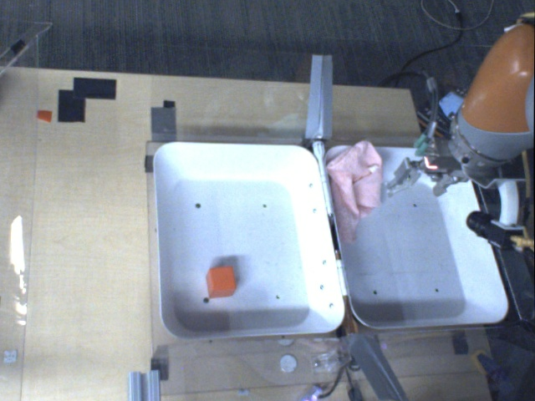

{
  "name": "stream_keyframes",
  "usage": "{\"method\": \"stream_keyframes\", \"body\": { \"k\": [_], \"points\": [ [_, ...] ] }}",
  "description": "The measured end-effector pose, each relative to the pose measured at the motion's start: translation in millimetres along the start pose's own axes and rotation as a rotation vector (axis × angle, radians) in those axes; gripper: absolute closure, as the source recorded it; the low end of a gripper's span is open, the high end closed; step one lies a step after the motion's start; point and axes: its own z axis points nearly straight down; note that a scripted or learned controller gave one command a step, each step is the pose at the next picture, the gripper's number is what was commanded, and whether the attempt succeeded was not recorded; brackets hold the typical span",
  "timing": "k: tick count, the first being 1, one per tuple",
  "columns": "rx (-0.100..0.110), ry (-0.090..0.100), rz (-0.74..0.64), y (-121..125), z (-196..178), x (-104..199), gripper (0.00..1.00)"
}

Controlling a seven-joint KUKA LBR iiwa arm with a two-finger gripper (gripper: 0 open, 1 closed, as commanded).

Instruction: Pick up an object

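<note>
Right bin has the gripper hovering open and empty beside the pink cloth, so looks like approach stage; next it needs to shift over and drop.

block in left bin | cloth in right bin

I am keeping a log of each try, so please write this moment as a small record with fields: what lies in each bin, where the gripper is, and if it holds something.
left bin: one orange block, near the front, left of the middle
right bin: one pink cloth, crumpled in the far left corner against the wall between the bins
gripper: above the far part of the right bin, just right of the pink cloth
held object: none seen between the fingers
arm: enters from the right, orange band visible
task state: nothing lifted yet
</note>
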Motion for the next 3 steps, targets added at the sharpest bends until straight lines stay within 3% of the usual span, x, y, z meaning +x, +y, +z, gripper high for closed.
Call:
{"method": "stream_keyframes", "body": {
  "k": [1, 2, 3],
  "points": [
    [-0.003, 0.000, 0.011, 18.8, -12.3, 34.4, 0.00],
    [0.000, 0.000, 0.083, 0.1, 48.6, 62.4, 0.00],
    [-0.002, -0.001, 0.121, 29.8, 54.1, 2.1, 0.00]
  ]
}}
